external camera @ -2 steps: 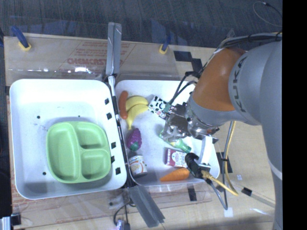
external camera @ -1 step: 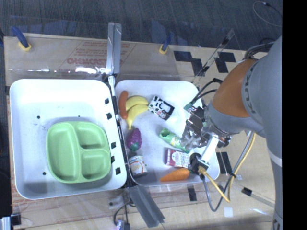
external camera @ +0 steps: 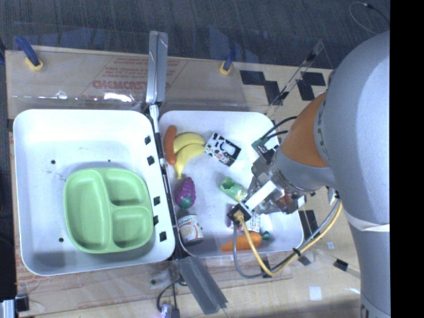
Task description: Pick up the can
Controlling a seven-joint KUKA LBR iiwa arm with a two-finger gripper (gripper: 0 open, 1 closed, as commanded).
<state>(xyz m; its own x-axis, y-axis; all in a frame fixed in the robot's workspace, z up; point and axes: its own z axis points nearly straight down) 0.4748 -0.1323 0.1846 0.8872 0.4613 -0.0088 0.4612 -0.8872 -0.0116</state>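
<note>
The small cylindrical can with the white-and-orange label (external camera: 190,229) sits at the lower middle of the frame, in the lower left corner of the right white bin (external camera: 199,119), just below a purple bunch of grapes (external camera: 185,191). My gripper (external camera: 252,189) hangs to the can's right, beside a small green object (external camera: 232,189) and apart from the can. I cannot tell whether it is open or closed.
</note>
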